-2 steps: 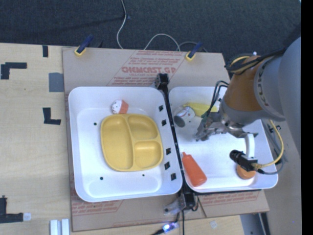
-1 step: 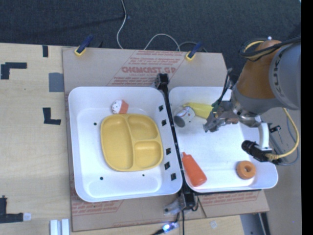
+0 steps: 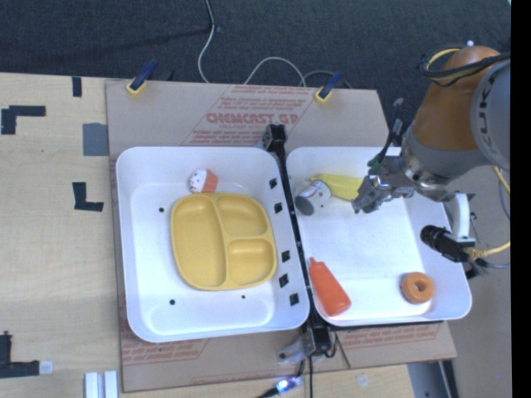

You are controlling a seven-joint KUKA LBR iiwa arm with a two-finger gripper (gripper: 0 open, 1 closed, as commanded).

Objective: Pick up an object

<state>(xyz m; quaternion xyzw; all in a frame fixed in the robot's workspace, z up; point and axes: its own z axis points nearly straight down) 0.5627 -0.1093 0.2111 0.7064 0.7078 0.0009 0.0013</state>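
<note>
My gripper (image 3: pixel 366 199) hangs over the back of the right bin (image 3: pixel 377 255), just right of a yellow banana-shaped object (image 3: pixel 336 184). A small grey and white object (image 3: pixel 311 196) lies beside the banana near the divider. An orange bottle (image 3: pixel 329 287) lies at the bin's front left. A brown doughnut (image 3: pixel 416 288) sits at the front right. The dark fingers point down and to the left with nothing visibly between them.
The left bin (image 3: pixel 149 305) holds a yellow divided plate (image 3: pixel 222 240) and a small orange and white object (image 3: pixel 202 181) behind it. A black divider (image 3: pixel 285 222) separates the bins. The arm's grey body and orange band (image 3: pixel 452 110) occupy the right side.
</note>
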